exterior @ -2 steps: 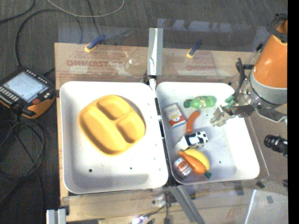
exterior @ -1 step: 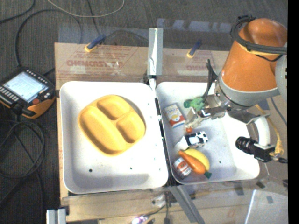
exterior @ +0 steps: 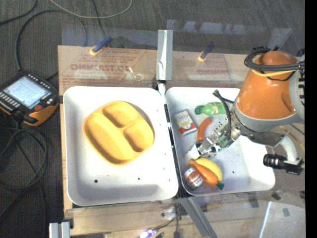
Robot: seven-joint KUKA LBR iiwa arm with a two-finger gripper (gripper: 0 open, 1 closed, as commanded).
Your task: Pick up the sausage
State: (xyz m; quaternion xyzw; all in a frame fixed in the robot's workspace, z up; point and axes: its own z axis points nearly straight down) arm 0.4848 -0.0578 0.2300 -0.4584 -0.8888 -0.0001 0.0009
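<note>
The sausage [exterior: 203, 129] is a small orange-red link lying slanted in the right bin [exterior: 252, 177], just below a green bottle [exterior: 211, 108]. My gripper [exterior: 204, 148] reaches in from the right and hangs low over the bin, its tip just below and beside the sausage's lower end. Nothing shows between its fingers. The orange wrist band [exterior: 267, 90] looms above the bin's right half and hides part of the floor there.
A small red and white carton [exterior: 184, 122] lies left of the sausage. A yellow lemon-like fruit [exterior: 210, 167], a carrot [exterior: 203, 173] and a small can [exterior: 193, 178] crowd the bin's front. The left bin [exterior: 79, 182] holds a yellow divided plate [exterior: 119, 131].
</note>
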